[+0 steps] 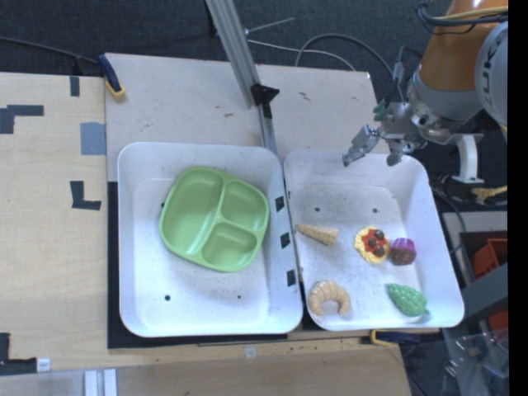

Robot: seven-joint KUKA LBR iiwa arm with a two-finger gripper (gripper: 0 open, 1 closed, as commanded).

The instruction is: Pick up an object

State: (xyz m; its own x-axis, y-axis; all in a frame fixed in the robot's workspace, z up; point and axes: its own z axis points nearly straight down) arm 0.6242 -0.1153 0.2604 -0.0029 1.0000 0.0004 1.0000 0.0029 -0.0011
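Several toy foods lie in the right bin (pixel 323 173): a cone-shaped pastry (pixel 318 234), a small yellow tart with red berries (pixel 372 244), a purple fruit (pixel 403 252) touching the tart, a croissant (pixel 330 298) near the front wall, and a green leafy piece (pixel 407 299) in the front right corner. My gripper (pixel 373 152) hangs above the bin's far rim, well behind all of them. Its two fingers stand apart with nothing between them.
A green divided plate (pixel 215 219) lies in the left bin (pixel 140 304). A slanted metal pole (pixel 235 44) rises from behind the gap between the bins. Cables loop on the bench behind the right bin.
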